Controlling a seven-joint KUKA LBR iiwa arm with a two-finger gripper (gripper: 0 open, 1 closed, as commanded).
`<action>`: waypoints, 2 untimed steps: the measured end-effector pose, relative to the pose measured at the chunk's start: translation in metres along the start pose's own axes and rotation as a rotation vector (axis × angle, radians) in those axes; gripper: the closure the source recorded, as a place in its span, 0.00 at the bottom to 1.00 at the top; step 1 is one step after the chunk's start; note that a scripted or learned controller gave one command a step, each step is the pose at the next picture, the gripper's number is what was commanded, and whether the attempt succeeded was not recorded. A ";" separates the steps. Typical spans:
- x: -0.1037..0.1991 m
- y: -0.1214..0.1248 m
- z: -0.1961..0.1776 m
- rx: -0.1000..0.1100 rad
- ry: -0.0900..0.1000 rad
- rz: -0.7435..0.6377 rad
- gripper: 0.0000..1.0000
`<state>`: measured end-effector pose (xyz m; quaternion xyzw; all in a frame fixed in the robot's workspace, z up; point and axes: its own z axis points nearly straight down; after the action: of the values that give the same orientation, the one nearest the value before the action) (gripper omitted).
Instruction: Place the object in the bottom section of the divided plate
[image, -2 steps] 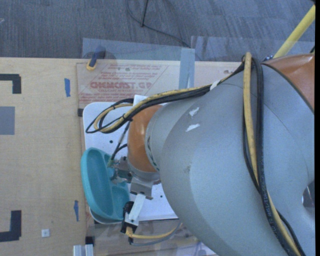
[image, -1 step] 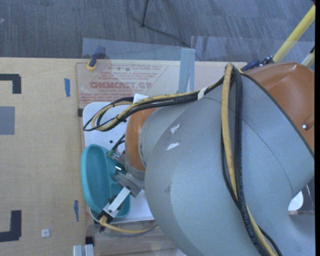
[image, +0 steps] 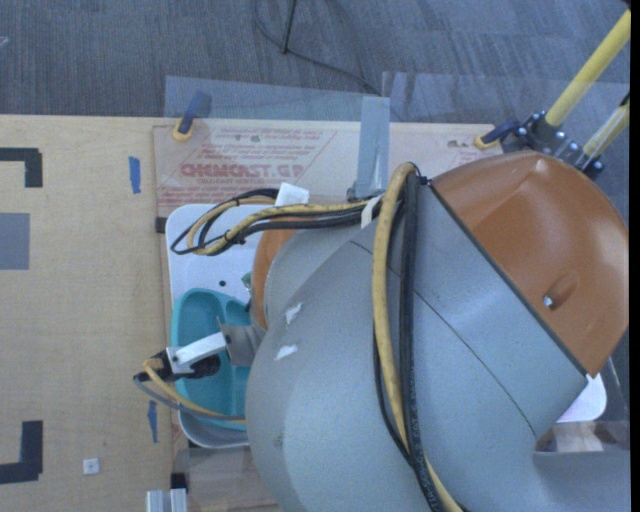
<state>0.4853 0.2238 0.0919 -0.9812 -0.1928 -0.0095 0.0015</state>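
— Nearest the lens?
— Grey arm (image: 400, 380), bulking over the middle and right. Orange band (image: 530, 250) on its upper part, yellow cable (image: 380, 300) strung along it.
— Below that?
— Then the gripper (image: 232, 338), low over the teal plate (image: 195, 318), tucked against the arm's underside. Spread or pressed together: cannot tell from here.
— And the object?
— Cannot place it either. Most likely somewhere beneath the arm, close to the plate, but only a guess.
— Handling, then?
— Again a judgement, not a sighting. Small enough for one section of a plate, so probably light. Best taken across the narrowest part, near the middle, with a gentle squeeze in case of something soft or slick. Worth lowering slowly into the bottom section, clear of the dividing ridge.
— Further off?
— Plate lying in the white bin (image: 212, 268), bin set on the wooden bench (image: 80, 300). Blue tape (image: 134, 175) on the wood beyond, grey floor (image: 100, 50) past the far edge.
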 end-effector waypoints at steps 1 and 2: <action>0.000 0.000 0.000 -0.001 -0.001 0.192 0.00; -0.001 0.000 0.001 -0.001 -0.002 0.193 0.00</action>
<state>0.4848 0.2236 0.0913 -0.9952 -0.0974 -0.0084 0.0019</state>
